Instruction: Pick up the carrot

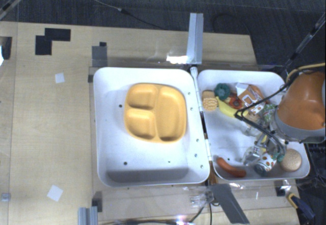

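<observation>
Even, fairly bright overhead light falls on the bench (46,132). The two white bins (109,117) look slightly washed out, with a soft grey shadow along the left bin's near wall. A small glare spot shines on the clear strip (175,58) behind the bins. The picture is a little soft, and small items blur together in the right bin (224,132).

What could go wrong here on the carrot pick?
1. The tool sits low in the right bin, among cables, close to a sausage and a bun; it could grab the wrong item.
2. The food at the bin's far end is packed tight: corn, a banana and a small box touch or overlap, so a reach there may knock neighbours.
</observation>
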